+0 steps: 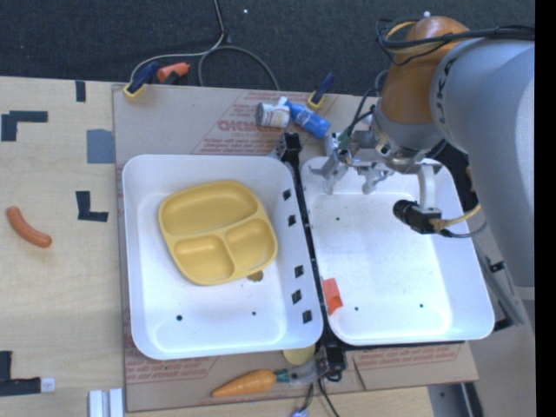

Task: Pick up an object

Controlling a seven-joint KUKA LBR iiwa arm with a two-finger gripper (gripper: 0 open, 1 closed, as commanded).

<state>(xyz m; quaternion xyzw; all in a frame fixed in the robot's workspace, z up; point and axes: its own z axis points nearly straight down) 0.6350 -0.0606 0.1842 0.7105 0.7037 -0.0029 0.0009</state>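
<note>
Your arm (469,85) came in from the right. It was grey w/ an orange band near the wrist. Your gripper (347,181) hung over the far edge of the right bin (391,320), near the back left corner. The fingers (323,170) were spread apart & pinched nothing.

The thing to pick, a yellow plate (217,231) w/ 3 sections, lay flat in the left bin (208,328). It sat a bit tilted, closer to the far side. A small brown bit (254,275) peeked out from under its near edge; you couldn't tell what it was. The plate was well apart from the gripper, w/ the wall between the bins in between.

A little orange tag (332,295) sat at the left edge of the right bin.

Outside the bins, on the worktop (52,320), you had an orange sausage (29,228) far to the left. A toy carrot (245,382) lay just past the near edge of the left bin. A white & blue bottle (294,115) lay on its side behind the bins, near the gripper. A clamp (156,75) w/ orange & yellow parts sat at the back left.
</note>
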